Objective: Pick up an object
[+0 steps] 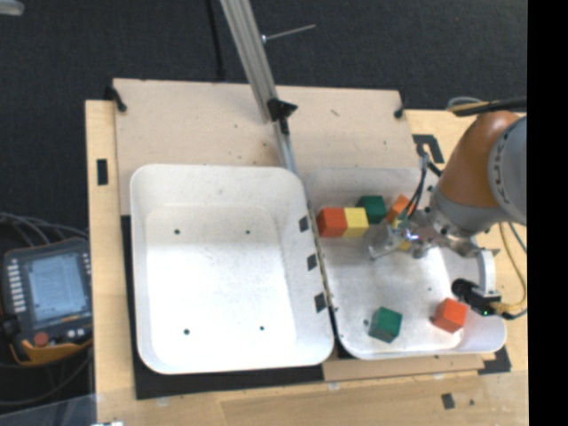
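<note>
Blocks (355, 220), unlabelled, beside hand (397, 240).

Both white bins, the left bin (222, 269) and the right bin (404, 295), looked like smooth moulded plastic with a faint sheen, the left one flecked with small dark specks. The surface (204, 118) beneath them was pale, matt board, like unfinished wood or fibreboard. A slanted pole (248, 47) above it looked like ribbed, brushed metal. The blocks, a red block (332, 222), yellow block (356, 220), two green blocks (385, 324) and an orange-red block (450, 314), had flat, matt coloured faces. The arm (479, 171) wore a glossy orange shell with a smooth grey casing. The pincer (401, 236) looked like bare, shiny metal. The floor (89, 34) was dark and rough, like carpet.
</note>
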Robot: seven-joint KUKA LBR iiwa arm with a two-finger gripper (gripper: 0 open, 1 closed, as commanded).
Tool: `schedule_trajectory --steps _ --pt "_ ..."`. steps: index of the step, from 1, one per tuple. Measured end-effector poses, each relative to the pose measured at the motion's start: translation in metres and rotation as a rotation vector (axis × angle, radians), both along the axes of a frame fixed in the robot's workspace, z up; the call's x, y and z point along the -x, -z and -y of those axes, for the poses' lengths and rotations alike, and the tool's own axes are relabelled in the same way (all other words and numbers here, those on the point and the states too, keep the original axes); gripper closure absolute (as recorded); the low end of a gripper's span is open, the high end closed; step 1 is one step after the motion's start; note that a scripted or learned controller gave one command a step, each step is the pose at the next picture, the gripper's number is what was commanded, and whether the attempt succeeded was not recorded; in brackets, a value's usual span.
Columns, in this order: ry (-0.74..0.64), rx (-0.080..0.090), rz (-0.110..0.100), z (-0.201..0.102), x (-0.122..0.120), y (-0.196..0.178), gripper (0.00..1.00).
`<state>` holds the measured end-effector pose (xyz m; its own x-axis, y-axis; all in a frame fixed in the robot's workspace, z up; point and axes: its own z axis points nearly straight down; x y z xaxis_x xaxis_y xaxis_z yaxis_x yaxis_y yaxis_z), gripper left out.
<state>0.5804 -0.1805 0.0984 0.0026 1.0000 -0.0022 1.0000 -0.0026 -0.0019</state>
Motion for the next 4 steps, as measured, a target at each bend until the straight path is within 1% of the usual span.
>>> schedule_trajectory --steps 1,2,4 --pt "0.002 -0.002 0.003 0.001 -0.001 0.000 0.00" --pt "0.007 -0.002 0.007 0.002 -0.002 -0.011 1.00" --pt "-0.005 0.000 0.009 0.000 -0.001 -0.101 1.00"
